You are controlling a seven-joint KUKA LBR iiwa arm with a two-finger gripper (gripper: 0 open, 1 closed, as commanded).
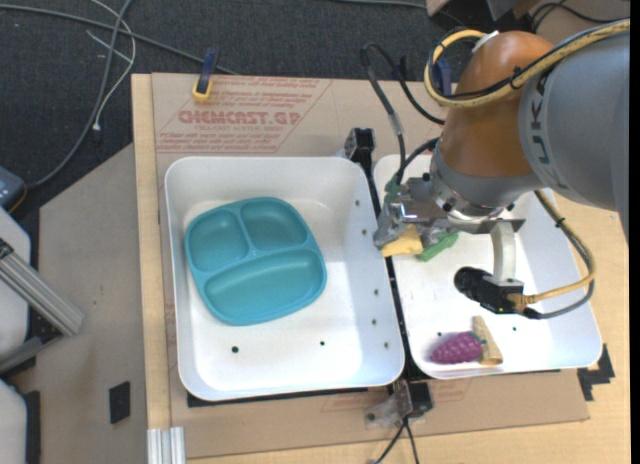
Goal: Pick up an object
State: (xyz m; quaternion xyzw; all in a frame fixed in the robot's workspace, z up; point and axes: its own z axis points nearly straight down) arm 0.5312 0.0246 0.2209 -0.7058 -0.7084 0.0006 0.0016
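Observation:
My gripper [398, 220] hangs low over the left edge of the right bin [560, 347], under the grey and orange arm. Just below it lies a yellow piece [404, 247], with a green piece [438, 245] beside it on the right; the gripper covers part of both. Whether the gripper touches either one is hidden. A bunch of purple grapes [458, 349] with a tan stem piece [489, 344] lies near the front of the right bin.
A teal divided plate [256, 259] lies in the left bin [300, 362]. A black connector with a yellow cable [490, 290] hangs from the arm over the right bin. Cables run along the wall between the bins.

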